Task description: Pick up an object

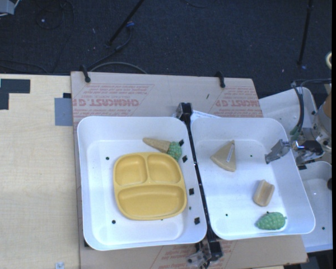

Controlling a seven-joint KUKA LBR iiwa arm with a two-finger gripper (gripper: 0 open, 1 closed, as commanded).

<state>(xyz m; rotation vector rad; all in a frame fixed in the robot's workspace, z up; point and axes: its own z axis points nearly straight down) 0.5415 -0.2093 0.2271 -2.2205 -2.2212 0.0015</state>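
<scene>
The right bin (243,231) holds three small things: a pale yellow wedge (225,156) near its middle, a tan block (264,193) lower right, and a bumpy green piece (271,221) by the front right corner. In the left bin (95,150) a tan cone with a green top (163,145) lies just behind a yellow divided plate (149,185). My gripper (280,150) hangs over the right bin's right rim, right of the wedge and above the tan block. Nothing shows in its grasp.
The two bins sit side by side on a cardboard sheet (157,97), joined by a black clip strip (193,167). A light wooden bench top (28,178) lies to the left. White equipment and cables (302,102) stand at the right, around the arm.
</scene>
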